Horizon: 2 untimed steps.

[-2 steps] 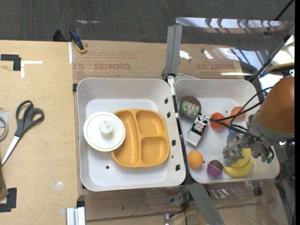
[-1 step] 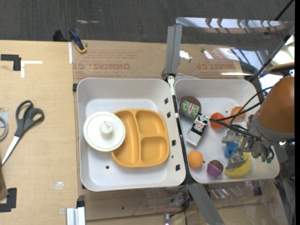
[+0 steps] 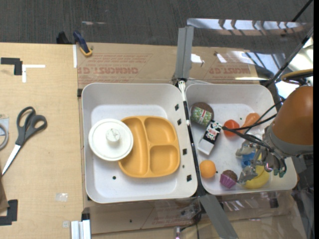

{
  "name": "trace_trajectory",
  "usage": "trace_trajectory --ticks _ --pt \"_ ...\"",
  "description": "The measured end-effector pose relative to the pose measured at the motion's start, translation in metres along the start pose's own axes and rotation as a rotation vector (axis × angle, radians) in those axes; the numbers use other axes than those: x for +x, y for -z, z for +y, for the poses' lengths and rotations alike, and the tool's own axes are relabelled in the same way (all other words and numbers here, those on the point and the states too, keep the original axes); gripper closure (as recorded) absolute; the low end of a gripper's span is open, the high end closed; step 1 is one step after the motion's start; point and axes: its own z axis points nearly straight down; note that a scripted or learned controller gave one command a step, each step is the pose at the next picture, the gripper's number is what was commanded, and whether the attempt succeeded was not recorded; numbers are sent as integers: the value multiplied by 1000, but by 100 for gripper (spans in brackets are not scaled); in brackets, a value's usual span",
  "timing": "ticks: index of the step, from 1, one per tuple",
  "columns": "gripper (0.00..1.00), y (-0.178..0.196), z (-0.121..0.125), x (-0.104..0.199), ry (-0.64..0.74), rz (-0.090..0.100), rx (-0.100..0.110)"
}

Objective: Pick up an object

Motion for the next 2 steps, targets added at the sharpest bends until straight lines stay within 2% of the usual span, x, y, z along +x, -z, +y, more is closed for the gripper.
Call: trace_trajectory --ticks 1,2 --pt "100 10 0 -2 3 -5 1" --pt "0 10 1 -2 3 -5 1"
